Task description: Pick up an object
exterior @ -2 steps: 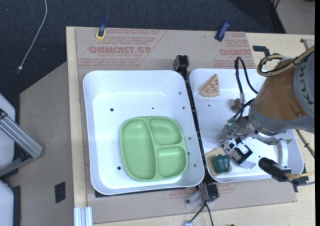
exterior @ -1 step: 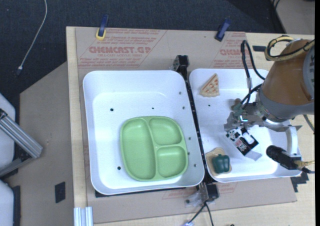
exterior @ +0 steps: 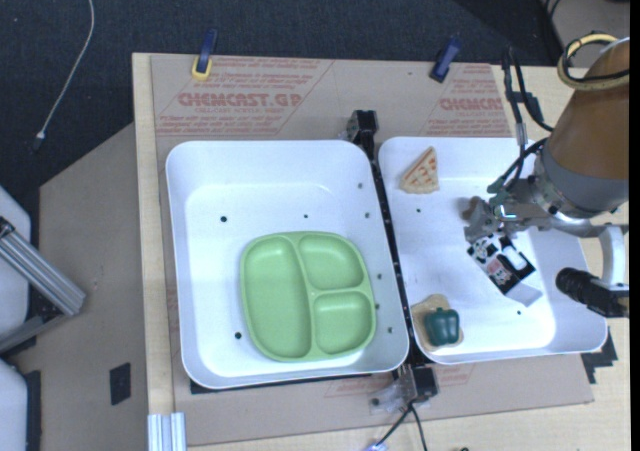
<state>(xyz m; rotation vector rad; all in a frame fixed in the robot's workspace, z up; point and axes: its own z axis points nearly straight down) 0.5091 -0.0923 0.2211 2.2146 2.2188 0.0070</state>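
Observation:
My gripper (exterior: 487, 231) hangs over the middle of the right bin (exterior: 440, 249), reaching in from the right. A small black-and-white object (exterior: 507, 267) lies directly below and to the right of the gripper, touching or very close to its tip; I cannot tell whether it is held. A tan wedge shaped like a pizza slice (exterior: 421, 172) rests in the bin's far left corner. A dark green toy pepper (exterior: 442, 326) sits at the near left edge, on top of a flat tan piece (exterior: 430, 305).
The left bin (exterior: 200, 239) holds a green divided plate (exterior: 306, 294). A black clamp (exterior: 362, 125) stands between the bins at the back. The arm's grey body and orange band (exterior: 595, 129) cover the right bin's right side.

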